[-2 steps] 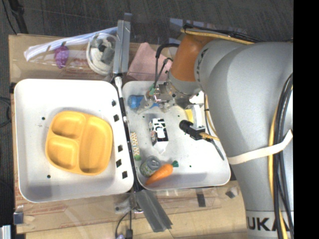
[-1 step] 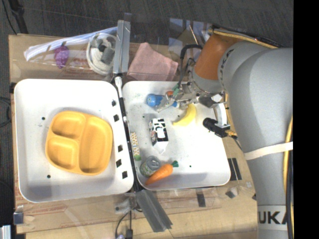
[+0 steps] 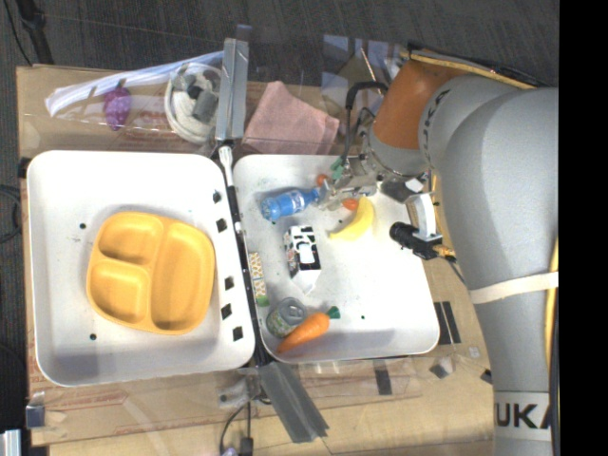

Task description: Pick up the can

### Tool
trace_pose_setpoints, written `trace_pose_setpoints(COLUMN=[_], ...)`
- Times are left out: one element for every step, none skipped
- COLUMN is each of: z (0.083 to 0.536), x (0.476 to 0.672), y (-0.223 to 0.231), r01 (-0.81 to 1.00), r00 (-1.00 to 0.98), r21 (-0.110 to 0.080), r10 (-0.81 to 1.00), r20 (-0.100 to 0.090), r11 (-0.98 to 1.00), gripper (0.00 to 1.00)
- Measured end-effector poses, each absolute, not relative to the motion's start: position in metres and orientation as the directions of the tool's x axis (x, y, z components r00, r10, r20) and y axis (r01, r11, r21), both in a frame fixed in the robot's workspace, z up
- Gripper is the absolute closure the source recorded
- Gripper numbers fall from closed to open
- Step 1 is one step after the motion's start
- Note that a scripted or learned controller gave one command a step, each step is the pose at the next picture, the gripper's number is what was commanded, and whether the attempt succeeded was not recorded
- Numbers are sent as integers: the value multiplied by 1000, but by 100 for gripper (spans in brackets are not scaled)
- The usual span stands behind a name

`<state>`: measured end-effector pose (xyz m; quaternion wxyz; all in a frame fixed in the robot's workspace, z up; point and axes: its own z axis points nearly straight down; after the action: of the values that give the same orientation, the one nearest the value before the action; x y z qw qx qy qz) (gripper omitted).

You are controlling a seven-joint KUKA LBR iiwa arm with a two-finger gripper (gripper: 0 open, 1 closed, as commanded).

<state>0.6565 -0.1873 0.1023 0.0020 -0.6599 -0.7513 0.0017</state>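
Well, the can is not picked up yet. It sits in the right bin, at the near edge, touching the carrot. The gripper is far from the can, by the banana. I cannot tell if it is gripping or loose.

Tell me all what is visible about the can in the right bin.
The can is small, metallic, with a silvery top and a greenish side. It stands about upright in the near left corner of the right bin, close to the bin's left wall. The carrot lies against its right side. The gripper is far from it.
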Motion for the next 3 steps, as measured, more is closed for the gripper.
trace_pose_setpoints(z=[102, 90, 91], x=[657, 656, 656], y=[-187, -108, -181], r01=[992, 964, 1000], r00=[-130, -265, -13], r21=[-5, -8, -7], r10=[992, 964, 1000], r20=[1, 3, 1], r11=[130, 265, 13], gripper=[0, 0, 0])
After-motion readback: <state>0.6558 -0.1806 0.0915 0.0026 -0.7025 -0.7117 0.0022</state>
